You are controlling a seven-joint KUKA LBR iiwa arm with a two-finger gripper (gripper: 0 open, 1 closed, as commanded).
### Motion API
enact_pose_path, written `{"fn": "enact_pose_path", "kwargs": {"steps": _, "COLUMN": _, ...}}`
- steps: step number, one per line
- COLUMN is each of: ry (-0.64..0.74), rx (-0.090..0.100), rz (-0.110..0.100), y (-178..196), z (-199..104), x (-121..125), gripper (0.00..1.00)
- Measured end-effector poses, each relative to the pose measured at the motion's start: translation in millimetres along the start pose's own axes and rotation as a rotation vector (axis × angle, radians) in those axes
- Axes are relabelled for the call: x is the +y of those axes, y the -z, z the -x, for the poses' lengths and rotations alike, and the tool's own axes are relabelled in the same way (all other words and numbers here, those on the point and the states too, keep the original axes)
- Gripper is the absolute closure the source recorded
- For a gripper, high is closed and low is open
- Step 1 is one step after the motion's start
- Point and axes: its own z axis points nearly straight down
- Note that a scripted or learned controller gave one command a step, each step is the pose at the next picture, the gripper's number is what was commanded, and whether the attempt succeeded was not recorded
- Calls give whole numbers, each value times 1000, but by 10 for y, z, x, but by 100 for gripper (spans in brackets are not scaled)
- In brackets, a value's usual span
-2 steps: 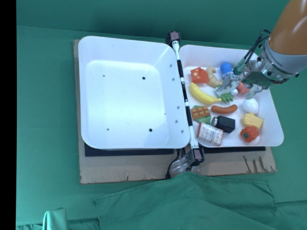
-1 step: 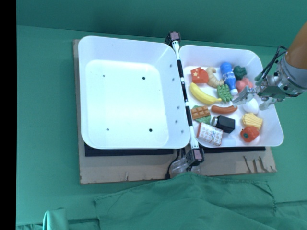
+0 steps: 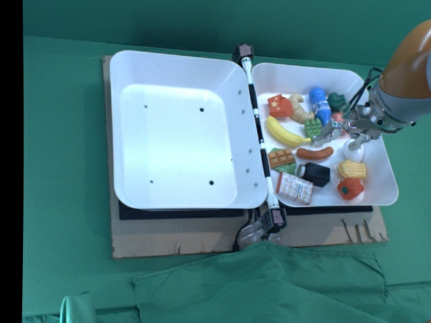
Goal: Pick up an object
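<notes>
- The end effector hangs low over the right bin, its fingers spread apart with nothing visibly between them, so by my reading no object is grasped yet.
- Just below it sits a white rounded object, and just to its left a green block and a sausage (any of these could be the target; I cannot tell which).
- Further out lie a banana, a blue bottle, a black canister, corn and a red pepper, all resting in the bin.
- The left bin on the desk holds no toys.
- Closing, gripping and lifting all remain.
</notes>
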Motion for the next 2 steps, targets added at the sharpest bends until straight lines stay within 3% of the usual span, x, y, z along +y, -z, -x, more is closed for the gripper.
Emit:
{"fn": "enact_pose_path", "kwargs": {"steps": 1, "ry": 4, "rx": -2, "rz": 4, "y": -450, "z": -249, "x": 627, "gripper": 0}}
{"fn": "enact_pose_path", "kwargs": {"steps": 2, "ry": 3, "rx": 21, "rz": -34, "y": -423, "z": -10, "x": 1441, "gripper": 0}}
